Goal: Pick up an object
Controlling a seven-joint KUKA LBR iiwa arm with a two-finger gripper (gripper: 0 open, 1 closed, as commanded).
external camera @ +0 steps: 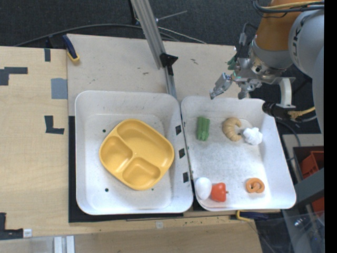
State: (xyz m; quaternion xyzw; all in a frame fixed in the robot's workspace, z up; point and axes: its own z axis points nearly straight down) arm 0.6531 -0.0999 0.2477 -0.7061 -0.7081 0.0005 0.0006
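Camera view, looking down at a slant: gripper (231, 87) is hanging above the far rim of the right bin (274, 157), fingers spread and gripping nothing, apparently poised to descend. Contents are lying loose, well apart, likely scattered as grasp targets. Green block (202, 128) at 10 o'clock in the bin; tan croissant-like piece (230, 128) at 12, touching a white lump (254, 136). Red pepper (218, 192) at 7; orange ring (255, 185) at 5. Left bin (87, 141) is holding a yellow divided plate (137, 153).

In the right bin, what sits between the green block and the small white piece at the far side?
In the camera view, a tan croissant lies between the green block and the white piece, touching the white piece, apart from the block.
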